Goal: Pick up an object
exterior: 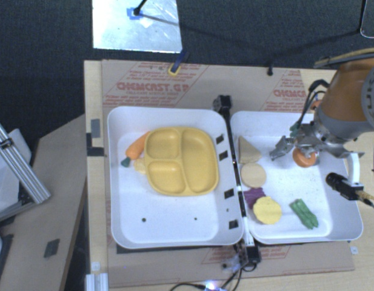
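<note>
Hand (296,145) partly hides orange piece (305,157).

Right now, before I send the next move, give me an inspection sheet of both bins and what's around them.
Surface: left bin and right bin side by side on a cardboard-covered bench.
Job's things, right bin: orange round piece under the gripper, beige wedge, beige disc, purple piece, yellow disc, green piece.
Job's things, left bin: yellow divided plate, carrot against its left edge.
Clutter: nothing seen.
Gripper: low over the right bin beside the orange piece; jaws' state unclear.
Cables: black cable on the dark floor behind.
Surroundings: metal sheet beyond the bench.
</note>
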`<state>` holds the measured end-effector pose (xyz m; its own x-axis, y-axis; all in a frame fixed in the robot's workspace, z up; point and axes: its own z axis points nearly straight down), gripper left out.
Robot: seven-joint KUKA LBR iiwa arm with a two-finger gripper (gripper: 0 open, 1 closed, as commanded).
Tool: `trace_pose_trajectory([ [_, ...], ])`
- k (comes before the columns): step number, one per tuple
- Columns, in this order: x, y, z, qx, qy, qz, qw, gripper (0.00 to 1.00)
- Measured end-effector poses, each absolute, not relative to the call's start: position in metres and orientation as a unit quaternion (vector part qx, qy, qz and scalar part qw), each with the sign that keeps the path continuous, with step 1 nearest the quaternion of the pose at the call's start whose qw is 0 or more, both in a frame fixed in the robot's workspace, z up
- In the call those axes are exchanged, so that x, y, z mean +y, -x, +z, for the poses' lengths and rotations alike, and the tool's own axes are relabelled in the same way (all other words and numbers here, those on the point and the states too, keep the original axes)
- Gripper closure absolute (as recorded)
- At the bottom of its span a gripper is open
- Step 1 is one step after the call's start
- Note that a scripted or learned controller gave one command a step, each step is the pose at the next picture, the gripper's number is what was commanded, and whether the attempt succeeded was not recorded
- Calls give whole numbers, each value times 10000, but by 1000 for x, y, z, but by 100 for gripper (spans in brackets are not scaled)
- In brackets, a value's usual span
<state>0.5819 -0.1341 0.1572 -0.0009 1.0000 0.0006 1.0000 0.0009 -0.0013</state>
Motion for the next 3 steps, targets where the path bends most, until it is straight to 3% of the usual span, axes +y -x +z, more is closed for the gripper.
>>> trace_pose_trajectory([
  [2,-134,-580,87,-7079,7063,-21,-19,0],
  [3,-138,-582,101,-7077,7064,-29,-86,100],
])
